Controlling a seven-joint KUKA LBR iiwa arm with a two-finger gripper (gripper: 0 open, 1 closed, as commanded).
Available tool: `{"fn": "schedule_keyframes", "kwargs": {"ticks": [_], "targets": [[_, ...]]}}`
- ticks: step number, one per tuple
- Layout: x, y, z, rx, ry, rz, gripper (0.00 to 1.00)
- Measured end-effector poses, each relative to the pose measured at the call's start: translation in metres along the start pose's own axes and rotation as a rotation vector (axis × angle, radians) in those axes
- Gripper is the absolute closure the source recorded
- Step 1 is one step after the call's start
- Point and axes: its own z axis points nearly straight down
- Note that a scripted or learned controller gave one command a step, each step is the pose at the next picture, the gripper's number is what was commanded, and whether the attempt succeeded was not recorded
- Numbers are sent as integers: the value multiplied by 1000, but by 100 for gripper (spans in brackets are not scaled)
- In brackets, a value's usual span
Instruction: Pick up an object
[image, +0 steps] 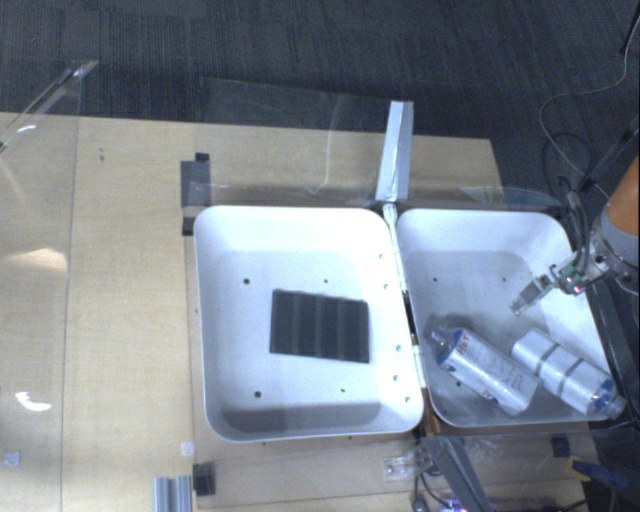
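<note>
A: Where are the things to pick?

B: Both lie in the right bin (470, 235), toward its near edge. A silver can (484, 371) lies on its side, slanting from upper left to lower right, and just beside it to the right a clear plastic bottle (567, 373) with a white label lies at much the same slant. They look to be touching or nearly so. The left bin (230, 250) holds a dark ribbed pad (320, 326), flat in the middle.

A: And the gripper?

B: The gripper (535, 291) hangs over the right bin's far right part, above and apart from both objects, holding nothing. Whether it is spread or closed, I cannot tell at this size.

A: How would the can handle?

B: I judge it light, stiff enough but thin-walled, so it could dent under a hard squeeze, and smooth metal is slippery. Lying down, it may roll. I would take it across the middle of its body, squarely over the round sides. The bottle seems lighter and softer, likelier to flex.
</note>
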Motion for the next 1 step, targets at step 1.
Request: {"fn": "schedule_keyframes", "kwargs": {"ticks": [1], "targets": [[14,-28,87,-5,-5,-80,0]]}}
